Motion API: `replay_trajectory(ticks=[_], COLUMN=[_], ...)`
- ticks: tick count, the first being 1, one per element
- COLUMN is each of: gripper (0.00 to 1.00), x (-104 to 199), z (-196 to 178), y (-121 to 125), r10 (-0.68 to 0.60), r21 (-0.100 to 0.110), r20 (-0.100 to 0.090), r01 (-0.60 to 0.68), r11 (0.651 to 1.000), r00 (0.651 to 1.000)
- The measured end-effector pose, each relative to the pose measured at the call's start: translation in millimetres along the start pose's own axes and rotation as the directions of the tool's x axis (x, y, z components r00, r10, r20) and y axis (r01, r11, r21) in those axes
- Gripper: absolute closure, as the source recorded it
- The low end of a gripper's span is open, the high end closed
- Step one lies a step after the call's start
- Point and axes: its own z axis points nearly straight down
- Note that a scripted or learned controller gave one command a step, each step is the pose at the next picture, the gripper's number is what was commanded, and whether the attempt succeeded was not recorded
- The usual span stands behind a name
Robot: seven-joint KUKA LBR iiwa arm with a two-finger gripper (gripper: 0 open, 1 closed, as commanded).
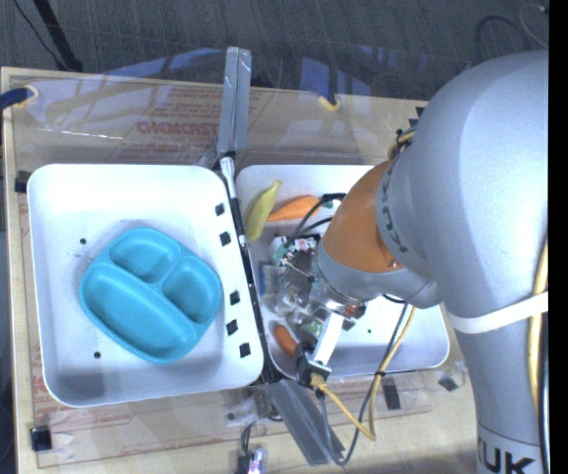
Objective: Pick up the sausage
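A reddish-brown sausage [284, 340] lies near the front left corner of the right bin [424, 349], partly covered by the gripper's hardware. My gripper [295, 299] is low inside the right bin, just above and behind the sausage, against the bin's left wall. The wrist and cables block the view of its tips, and nothing is visibly held. The grey arm with its orange band [363, 235] covers most of the right bin.
A yellow banana [262, 208] and an orange carrot-like piece [294, 207] lie at the back left of the right bin. A blue divided plate [152, 291] sits in the left bin [61, 205]. A ridge with black clips [234, 265] separates the bins.
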Motion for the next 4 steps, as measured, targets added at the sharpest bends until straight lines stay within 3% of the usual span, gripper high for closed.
replay_trajectory(ticks=[3, 4], gripper=[1.00, 1.00], x=[1.2, 3.2], z=[-22.2, 6.0], y=[1.0, -7.6], r10=[-0.016, -0.109], r21=[0.013, -0.002], r20=[0.002, 0.001], r01=[0.016, 0.109], r11=[1.000, 0.994], r00=[1.000, 0.994])
